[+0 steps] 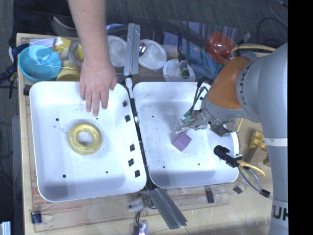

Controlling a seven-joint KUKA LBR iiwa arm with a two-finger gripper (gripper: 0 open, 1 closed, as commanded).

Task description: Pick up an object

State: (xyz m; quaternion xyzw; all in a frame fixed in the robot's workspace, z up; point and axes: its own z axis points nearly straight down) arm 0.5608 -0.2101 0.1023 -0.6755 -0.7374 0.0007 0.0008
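A small purple block (182, 141) lies on the floor of the right bin (161, 173), near its middle. My gripper (188, 122) hangs just above and to the right of the block, at the end of the grey arm with the orange band (230, 89). A yellow ring (85, 137) lies flat in the left bin (49, 180). Nothing shows between my gripper and the block that tells me whether they touch.
A person's bare arm and hand (97, 84) reach down from the top into the left bin, fingertips just above the ring. Behind the bins stand a blue bowl (39, 62), clear lids (151, 54) and a red bowl (220, 44). Cables lie at the right.
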